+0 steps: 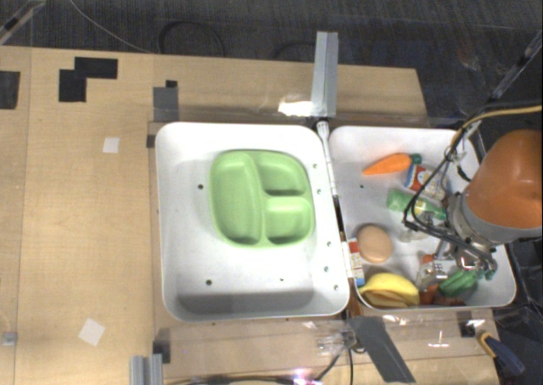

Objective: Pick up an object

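Low over the near right corner of the right bin (509,294), the gripper (454,266) sits among clutter, and whether its fingers are open or closed cannot be told from this angle, since cables and the wrist hide them. Above it rises the arm's orange band (509,180), with black cables (428,197) looping off to its left.

Two white bins lie side by side on the bench (76,231). One green divided tray (259,197), with three compartments, lies upside-up in the middle of the left bin (182,290), and it is alone there.

The right bin holds the loose objects. One orange carrot (389,164) lies near the far wall. One green block-like piece (402,200) sits just below it, partly behind the cables. One round tan item, perhaps a bun or an egg (375,243), rests toward the bin's left side. One yellow banana (390,289) lies along the near wall. One dark green item (462,281) lies just beside the gripper, with something small and red (430,296) next to it, too cluttered to name.
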